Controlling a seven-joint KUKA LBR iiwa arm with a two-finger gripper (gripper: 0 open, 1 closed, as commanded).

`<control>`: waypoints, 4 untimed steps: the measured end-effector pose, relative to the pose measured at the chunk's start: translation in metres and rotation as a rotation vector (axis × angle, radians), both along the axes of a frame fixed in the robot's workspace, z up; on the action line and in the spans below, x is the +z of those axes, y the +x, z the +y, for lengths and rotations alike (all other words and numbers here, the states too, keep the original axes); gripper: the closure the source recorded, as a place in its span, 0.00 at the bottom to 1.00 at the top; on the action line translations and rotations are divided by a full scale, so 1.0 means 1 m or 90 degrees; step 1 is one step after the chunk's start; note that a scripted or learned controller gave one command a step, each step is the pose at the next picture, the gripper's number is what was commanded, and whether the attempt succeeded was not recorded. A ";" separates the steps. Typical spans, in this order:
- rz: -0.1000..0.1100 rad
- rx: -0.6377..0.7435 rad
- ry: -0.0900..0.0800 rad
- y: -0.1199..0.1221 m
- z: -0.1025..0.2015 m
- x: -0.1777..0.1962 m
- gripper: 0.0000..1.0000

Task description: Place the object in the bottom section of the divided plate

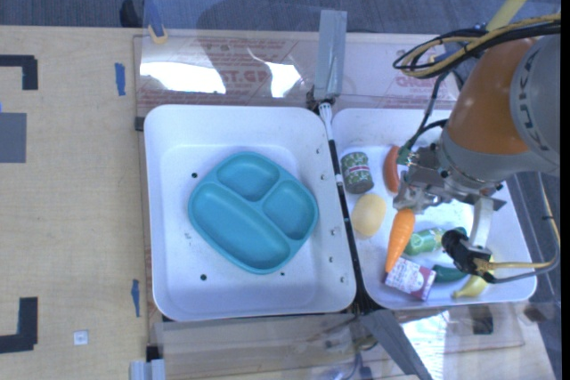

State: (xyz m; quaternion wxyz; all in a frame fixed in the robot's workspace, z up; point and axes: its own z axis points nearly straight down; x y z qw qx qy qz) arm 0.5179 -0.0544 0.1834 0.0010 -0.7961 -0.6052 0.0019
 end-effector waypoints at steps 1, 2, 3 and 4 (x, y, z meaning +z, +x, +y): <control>-0.004 0.143 0.001 0.045 0.059 0.036 1.00; 0.001 0.115 0.002 0.029 0.124 0.029 1.00; -0.001 0.070 0.001 0.062 0.189 0.030 1.00; -0.002 0.069 0.000 0.062 0.187 0.031 0.00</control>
